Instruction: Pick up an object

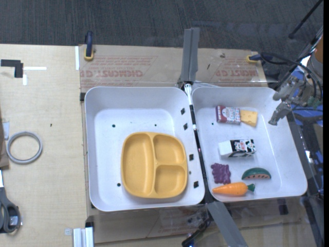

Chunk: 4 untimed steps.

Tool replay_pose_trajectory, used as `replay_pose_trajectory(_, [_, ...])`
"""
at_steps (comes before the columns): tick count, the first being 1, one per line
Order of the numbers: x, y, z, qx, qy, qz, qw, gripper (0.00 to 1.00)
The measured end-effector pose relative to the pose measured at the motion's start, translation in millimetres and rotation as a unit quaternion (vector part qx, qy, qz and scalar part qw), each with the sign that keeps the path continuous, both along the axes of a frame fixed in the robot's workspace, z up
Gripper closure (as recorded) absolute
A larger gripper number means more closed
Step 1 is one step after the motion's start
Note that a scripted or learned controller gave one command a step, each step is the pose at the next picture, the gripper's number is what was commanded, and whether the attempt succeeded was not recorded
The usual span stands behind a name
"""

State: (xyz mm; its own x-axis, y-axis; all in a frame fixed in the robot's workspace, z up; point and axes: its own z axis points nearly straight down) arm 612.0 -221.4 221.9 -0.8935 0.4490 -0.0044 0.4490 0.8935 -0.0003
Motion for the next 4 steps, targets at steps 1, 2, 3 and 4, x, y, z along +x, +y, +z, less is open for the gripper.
replay_pose_trajectory(1, [-2.3,-0.4,17.0,0.0004,0.000,-0.145,0.9895,0.00])
replay_pose_trajectory(2, [-2.3,-0.4,16.9,0.0004,0.000,-0.145,0.9894,0.00])
replay_pose_trajectory(3, [-0.8,0.3,26.3,-0.0007,-0.001,-0.143,0.9897,1.00])
replay_pose_trajectory(4, [-90.6,-0.7,-101.8,0.0013,0.002,-0.189,0.9819,1.00])
